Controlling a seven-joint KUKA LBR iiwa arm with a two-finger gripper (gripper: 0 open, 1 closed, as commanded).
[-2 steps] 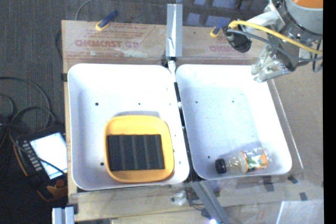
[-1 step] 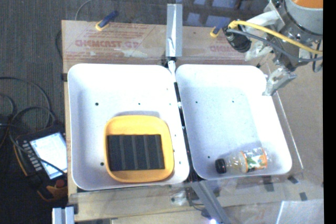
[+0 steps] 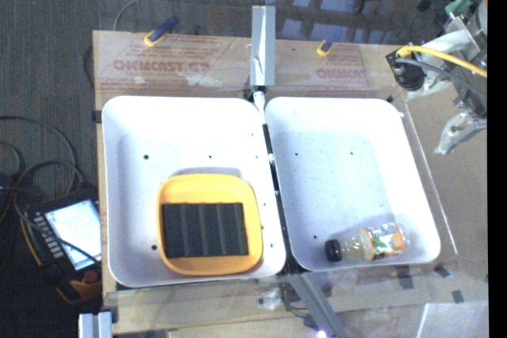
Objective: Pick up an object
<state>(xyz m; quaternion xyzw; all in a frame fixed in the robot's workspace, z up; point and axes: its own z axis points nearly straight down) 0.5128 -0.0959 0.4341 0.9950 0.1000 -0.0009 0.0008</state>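
Bright, even overhead light – white bins (image 3: 341, 131) near overexposed, pic slightly soft.

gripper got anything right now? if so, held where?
Nothing held. The gripper sits off the right bin's right edge with no object between its jaws. The bottle lies in the right bin, the yellow tray in the left bin.

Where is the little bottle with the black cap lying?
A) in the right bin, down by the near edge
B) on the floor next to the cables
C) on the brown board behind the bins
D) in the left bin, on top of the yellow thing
A: the bottle lies on its side in the right bin, near the near wall, and the yellow tray sits alone in the left bin.
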